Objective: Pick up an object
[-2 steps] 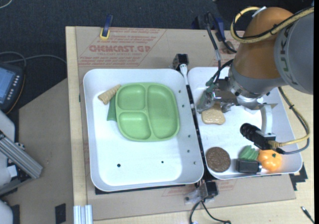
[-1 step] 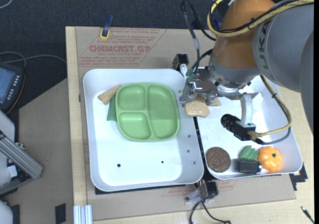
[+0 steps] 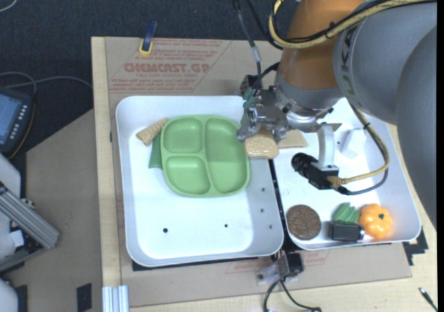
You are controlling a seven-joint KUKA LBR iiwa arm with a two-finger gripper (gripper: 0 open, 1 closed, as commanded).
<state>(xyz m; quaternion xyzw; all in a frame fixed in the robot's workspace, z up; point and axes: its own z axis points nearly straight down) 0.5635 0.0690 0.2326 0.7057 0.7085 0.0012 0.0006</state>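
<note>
Tan cracker-like piece point(image 3: 261, 148) sits pinched in the jaws of the gripper point(image 3: 258, 139), hanging over the seam between both white bins, beside the green divided plate point(image 3: 205, 155).

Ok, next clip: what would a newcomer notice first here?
Probably the arm's orange band, looming over the right bin. Next, the green divided plate in the left bin. Then the hand at the bins' shared edge, right over a tan slice.
</note>
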